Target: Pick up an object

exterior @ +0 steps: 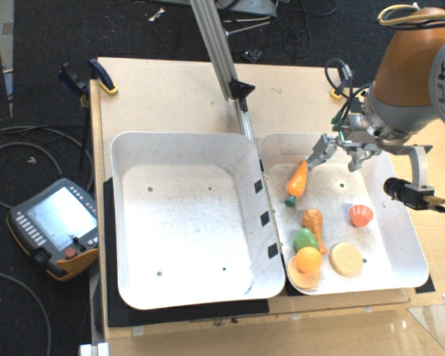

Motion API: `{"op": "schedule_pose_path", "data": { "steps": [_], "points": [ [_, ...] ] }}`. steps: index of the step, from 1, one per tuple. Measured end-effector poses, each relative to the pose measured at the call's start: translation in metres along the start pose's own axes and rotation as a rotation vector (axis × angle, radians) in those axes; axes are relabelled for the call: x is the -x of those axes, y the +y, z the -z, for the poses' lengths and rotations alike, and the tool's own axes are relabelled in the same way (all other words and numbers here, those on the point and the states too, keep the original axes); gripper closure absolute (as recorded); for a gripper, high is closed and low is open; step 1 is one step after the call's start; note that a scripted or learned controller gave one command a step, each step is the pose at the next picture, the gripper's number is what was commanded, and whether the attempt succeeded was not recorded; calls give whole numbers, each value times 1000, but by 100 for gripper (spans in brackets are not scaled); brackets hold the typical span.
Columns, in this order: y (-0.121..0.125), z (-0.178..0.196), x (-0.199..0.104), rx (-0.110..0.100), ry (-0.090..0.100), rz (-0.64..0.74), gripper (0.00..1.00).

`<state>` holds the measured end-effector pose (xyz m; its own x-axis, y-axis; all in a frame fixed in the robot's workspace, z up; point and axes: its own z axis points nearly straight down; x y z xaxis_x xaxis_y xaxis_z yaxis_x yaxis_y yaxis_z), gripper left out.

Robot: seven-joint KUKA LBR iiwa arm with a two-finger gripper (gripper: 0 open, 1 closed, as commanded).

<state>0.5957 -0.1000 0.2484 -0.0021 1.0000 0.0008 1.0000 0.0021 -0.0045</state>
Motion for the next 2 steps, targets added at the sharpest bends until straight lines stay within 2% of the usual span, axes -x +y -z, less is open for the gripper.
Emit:
{"op": "schedule_pose_path", "data": {
  "steps": [1,2],
  "points": [
    [0,2,0,3,0,-2,0],
    [-3,-62,-4,-2,0,-3,0]
  ]
}}
